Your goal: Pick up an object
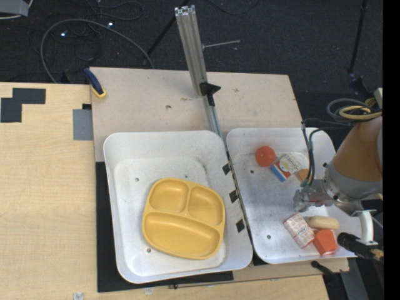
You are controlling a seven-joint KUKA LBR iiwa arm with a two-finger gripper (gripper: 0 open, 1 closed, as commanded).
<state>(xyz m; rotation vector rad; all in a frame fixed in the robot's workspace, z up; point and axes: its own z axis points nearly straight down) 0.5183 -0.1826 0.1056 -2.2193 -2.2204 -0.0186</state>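
Reaching in from the right, arm [359,158] hangs low over right bin [262,242], gripper [310,197] down among the clutter near the bin's right side. Finger opening: cannot tell, wrist and a dark cable hide the tips; nothing seen held

Candidate objects, all in the right bin:
- red ball [265,155], upper part, apart from the gripper
- small packet [288,165] with white, red and blue print, just beside the ball
- patterned box [299,229], lying tilted just below the gripper
- tan roll-shaped item [323,222], touching or just beside the box
- orange block [325,242] at the lower right corner, next to the roll

Left bin [125,161] carries a yellow divided tray [185,217], flat, well apart from the arm; it looks like the drop side or simply an unused object

Judgement: objects bunch against the right and lower walls, likely why the gripper comes straight down rather than at a slant. Its position sits between the packet above and the box/roll cluster below, so the target is unclear; box or roll seems nearest. Lift not yet done. Risk: tight neighbours at the corner could jam a finger or be nudged aside, giving an empty close
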